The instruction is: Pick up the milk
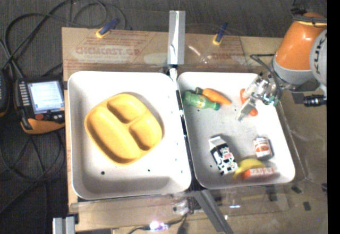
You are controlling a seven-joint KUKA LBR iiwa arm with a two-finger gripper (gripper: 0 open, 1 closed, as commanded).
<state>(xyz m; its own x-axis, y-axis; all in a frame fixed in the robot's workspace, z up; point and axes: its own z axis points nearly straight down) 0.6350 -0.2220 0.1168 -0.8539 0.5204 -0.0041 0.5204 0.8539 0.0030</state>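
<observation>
Open white floor lies between my gripper (249,104) and the milk (222,155) in the right bin (195,137). A can (262,148) and banana (245,167) crowd its right side; the green bottle (200,100) and carrot (217,95) sit well apart up top.

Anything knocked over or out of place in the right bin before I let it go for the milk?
Nothing looks spilled or damaged. The milk carton lies tipped on its side near the front of the right bin, next to the banana. The gripper is well behind it.
</observation>
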